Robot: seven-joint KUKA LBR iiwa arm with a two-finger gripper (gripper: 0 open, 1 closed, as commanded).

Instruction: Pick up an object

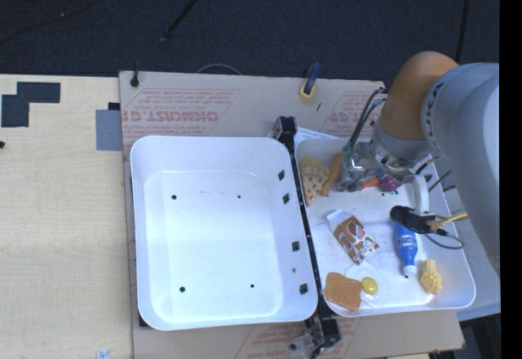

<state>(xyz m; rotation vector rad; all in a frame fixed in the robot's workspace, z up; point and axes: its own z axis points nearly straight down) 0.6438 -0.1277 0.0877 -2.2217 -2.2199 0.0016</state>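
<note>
Camera view: the gripper [356, 178] reaches low into the right bin [457, 284]; whether it grips cannot be told. Just beside it lies a waffle toy [314, 181], a blue tube [405, 247] farther off.

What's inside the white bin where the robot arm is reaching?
In the right bin lie a blue tube, a small brown and white packet, an orange block, a little yellow ball and a waffle-like piece. The gripper covers whatever sits beneath it.
</note>
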